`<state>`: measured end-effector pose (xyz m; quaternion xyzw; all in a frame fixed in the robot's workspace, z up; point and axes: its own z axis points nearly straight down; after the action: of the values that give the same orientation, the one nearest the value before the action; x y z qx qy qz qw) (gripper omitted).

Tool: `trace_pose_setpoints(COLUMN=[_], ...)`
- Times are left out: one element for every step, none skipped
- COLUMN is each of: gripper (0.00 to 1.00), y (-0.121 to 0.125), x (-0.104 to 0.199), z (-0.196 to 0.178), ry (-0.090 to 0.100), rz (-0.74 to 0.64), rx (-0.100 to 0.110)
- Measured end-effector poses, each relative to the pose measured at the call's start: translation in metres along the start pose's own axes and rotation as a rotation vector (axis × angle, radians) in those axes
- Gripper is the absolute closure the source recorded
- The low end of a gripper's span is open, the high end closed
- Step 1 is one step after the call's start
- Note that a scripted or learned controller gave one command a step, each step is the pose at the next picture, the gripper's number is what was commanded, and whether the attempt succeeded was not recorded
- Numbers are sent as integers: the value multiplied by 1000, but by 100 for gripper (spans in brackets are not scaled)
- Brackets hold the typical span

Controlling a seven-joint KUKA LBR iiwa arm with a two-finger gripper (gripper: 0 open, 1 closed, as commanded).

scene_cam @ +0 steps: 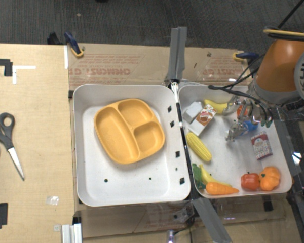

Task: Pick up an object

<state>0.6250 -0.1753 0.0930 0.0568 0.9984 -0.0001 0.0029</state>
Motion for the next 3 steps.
trace_pose_setpoints(gripper=[0, 0, 0], y=[-32, -44, -24], x=[-12, -9, -10], z=[-2, -2, 0], ry=[-3, -2, 1], rz=[-13, 14, 81], rx=[1, -1, 0])
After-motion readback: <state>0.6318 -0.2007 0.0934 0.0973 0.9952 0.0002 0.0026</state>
